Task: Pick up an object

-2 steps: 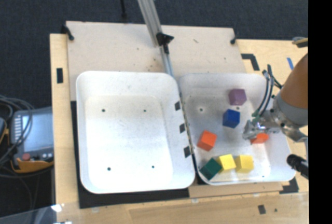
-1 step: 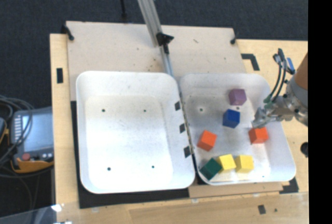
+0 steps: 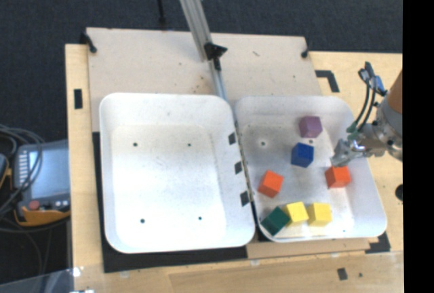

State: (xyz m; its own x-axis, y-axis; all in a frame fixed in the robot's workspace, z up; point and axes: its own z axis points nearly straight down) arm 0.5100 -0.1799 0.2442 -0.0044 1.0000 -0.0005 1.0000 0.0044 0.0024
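Note:
The right bin (image 3: 359, 217) holds several small cubes. A purple cube (image 3: 310, 126) lies toward the back, with a blue cube (image 3: 302, 154) just in front of it. An orange cube (image 3: 271, 183) rests near the bin's left wall. A red-orange cube (image 3: 337, 177) lies at the right. Along the front stand a green cube (image 3: 276, 220) and two yellow cubes (image 3: 297, 211) (image 3: 320, 213). My gripper (image 3: 342, 156) reaches in from the right, low over the bin, its tip just above the red-orange cube and right of the blue one.
The left bin (image 3: 169, 108) lies beside the right one, their walls meeting at the middle. A slanted aluminium post (image 3: 193, 7) rises behind the bins. A handheld controller (image 3: 41, 180) with cables sits off the bench at the far left.

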